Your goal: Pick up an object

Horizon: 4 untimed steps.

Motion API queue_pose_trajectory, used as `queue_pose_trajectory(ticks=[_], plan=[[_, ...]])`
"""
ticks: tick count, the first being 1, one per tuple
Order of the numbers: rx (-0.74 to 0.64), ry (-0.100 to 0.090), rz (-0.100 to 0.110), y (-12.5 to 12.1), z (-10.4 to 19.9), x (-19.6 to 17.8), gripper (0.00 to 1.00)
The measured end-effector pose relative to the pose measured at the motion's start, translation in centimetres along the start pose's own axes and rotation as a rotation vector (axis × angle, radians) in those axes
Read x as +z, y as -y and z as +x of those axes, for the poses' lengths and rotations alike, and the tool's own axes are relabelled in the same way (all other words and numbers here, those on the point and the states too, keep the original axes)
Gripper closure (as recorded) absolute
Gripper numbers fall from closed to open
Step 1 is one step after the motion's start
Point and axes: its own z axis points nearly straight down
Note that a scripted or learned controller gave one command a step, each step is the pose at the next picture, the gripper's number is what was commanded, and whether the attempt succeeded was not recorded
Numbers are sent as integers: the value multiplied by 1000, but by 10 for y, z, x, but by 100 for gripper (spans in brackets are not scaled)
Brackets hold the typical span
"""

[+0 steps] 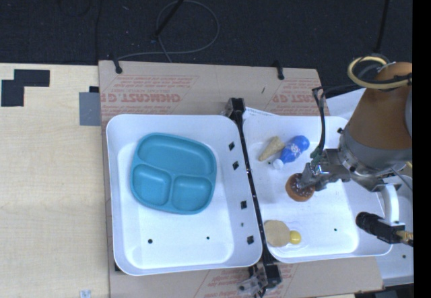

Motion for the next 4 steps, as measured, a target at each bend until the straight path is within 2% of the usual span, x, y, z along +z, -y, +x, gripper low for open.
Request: queue_pose_trajectory(ticks=[1,2,3,4], plan=[[0,0,1,-1,-1,-24,100],[-4,-3,7,-9,52,-12,100],[-3,-2,7,-4,100,-5,100],[-4,0,4,-8,155,-19,100]])
